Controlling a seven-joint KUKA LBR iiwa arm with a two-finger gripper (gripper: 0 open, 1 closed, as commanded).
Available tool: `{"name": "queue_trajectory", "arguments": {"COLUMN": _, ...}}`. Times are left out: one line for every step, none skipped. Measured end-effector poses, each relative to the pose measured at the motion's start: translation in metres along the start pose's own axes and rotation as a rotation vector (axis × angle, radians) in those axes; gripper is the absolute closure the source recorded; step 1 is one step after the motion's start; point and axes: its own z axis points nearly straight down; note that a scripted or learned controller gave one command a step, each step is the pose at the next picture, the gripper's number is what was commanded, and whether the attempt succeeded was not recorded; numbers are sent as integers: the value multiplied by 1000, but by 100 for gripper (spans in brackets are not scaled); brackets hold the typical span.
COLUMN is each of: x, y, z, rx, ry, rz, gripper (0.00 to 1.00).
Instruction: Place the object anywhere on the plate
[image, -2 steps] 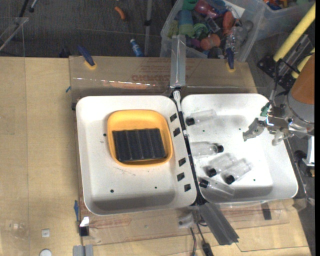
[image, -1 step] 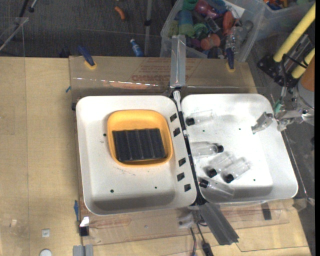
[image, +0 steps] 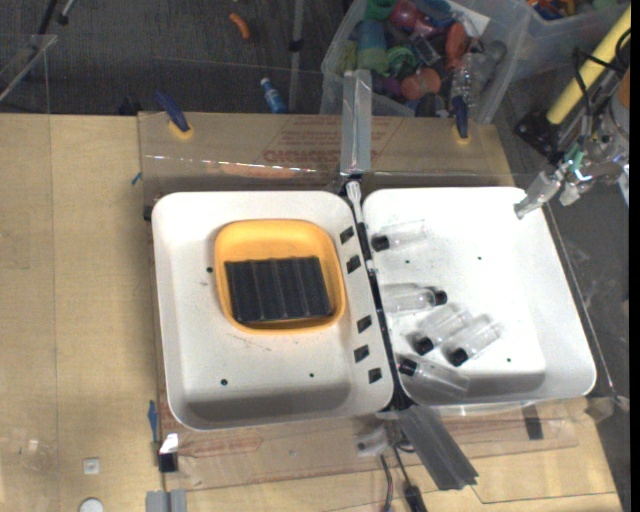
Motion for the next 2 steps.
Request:
{"name": "queue_trajectory", "arguments": {"x": -2, "y": 7, "z": 11, "rx": 1, "ry": 2, "rz": -323, "gripper": 0}}
{"name": "queue_trajectory", "arguments": {"x": -2, "y": 7, "z": 22, "rx": 0, "ry": 4, "rz": -664, "gripper": 0}}
